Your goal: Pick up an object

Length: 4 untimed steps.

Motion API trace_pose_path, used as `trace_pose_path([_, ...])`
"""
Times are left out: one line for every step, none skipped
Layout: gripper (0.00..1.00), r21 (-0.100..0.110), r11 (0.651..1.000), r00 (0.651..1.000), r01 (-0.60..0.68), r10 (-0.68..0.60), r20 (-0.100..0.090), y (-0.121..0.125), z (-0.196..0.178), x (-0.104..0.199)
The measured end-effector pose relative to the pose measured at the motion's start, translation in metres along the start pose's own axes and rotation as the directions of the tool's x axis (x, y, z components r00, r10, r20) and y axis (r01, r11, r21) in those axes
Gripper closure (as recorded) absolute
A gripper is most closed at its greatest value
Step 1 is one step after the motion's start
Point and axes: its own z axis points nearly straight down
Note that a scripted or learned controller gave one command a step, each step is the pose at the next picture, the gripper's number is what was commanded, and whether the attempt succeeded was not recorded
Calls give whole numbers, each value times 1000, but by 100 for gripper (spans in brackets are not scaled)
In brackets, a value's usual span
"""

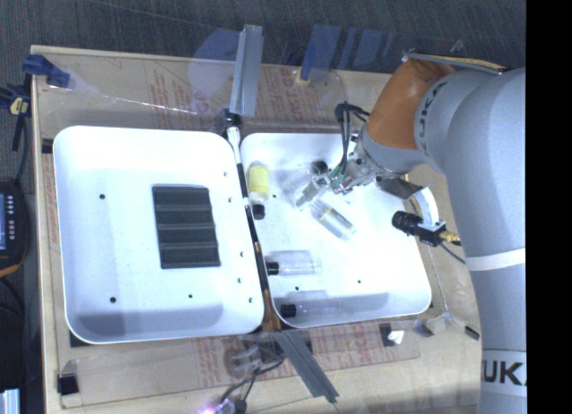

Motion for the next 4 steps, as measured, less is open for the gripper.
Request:
trace_pose_path([100, -1, 1000, 1000, 4, -4, 1, 1, -11, 0])
trace_pose_path([100, 0, 1000, 1000, 2, -2, -1, 32, 0, -11])
trace_pose_path([0, 8, 1000, 1000, 2, -2, -6, 30, 2, -10])
trace_pose_path([0, 1, 997, 997, 79, -79, -2, -18, 1, 9])
